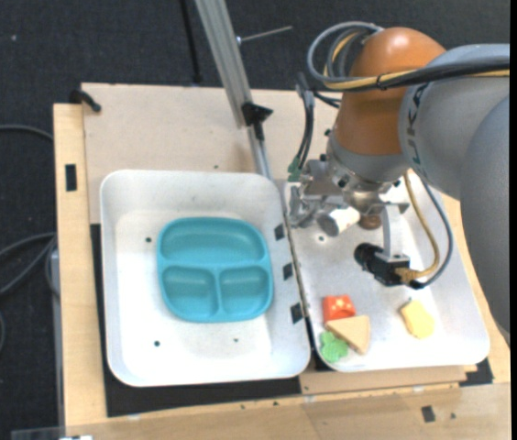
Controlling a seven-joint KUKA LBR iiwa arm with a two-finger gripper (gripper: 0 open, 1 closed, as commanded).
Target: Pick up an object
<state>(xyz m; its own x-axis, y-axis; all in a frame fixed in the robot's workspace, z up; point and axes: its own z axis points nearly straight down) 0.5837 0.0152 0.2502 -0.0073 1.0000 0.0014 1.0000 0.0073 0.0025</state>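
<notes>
In the right bin (442, 287) lie a red block (338, 306), a tan wedge (356, 331), a green piece (333, 346) and a yellow piece (417, 319), all near the front. My gripper (321, 207) hangs under the orange wrist band over the bin's back left corner, close to the divider between the bins. It is well behind the red block and apart from all the pieces. A small white cylindrical part (341, 220) shows just below the wrist; whether it belongs to the gripper is unclear.
The left bin (130, 337) holds a teal divided plate (214, 269). A black part with a cable (382, 264) hangs over the right bin's middle. A slanted metal rail (231, 62) rises behind the bins. The grey arm (465, 117) covers the right bin's back right.
</notes>
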